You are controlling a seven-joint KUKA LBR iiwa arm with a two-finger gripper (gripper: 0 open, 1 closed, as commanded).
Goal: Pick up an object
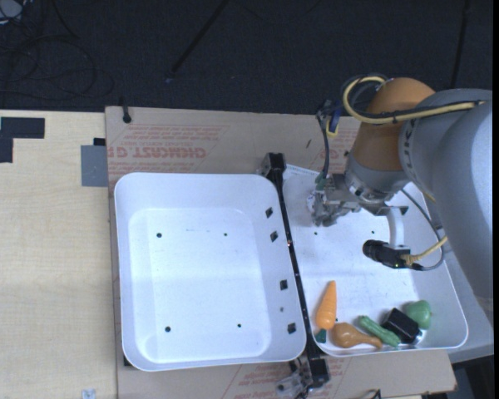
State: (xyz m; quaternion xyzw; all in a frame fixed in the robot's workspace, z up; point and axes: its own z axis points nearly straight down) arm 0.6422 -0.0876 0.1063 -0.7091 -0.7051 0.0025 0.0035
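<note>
Pale wooden worktop (41, 248) carries cardboard sheet (200, 144) under two white bins; dark floor with cables behind. Orange carrot-shaped toy (326, 304), tapered, lies in right bin (449, 339) near front. Claw (324, 209) over bin's rear; opening cannot be determined.

Bins (200, 191) smooth white plastic, slight sheen. Sheet (233, 135) under them brown cardboard, matt, printed. Bench (41, 256) pale wood, matt. Arm (461, 156) grey, smooth; band (391, 106) orange, glossy. Carrot (326, 305) orange, smooth plastic look.
</note>
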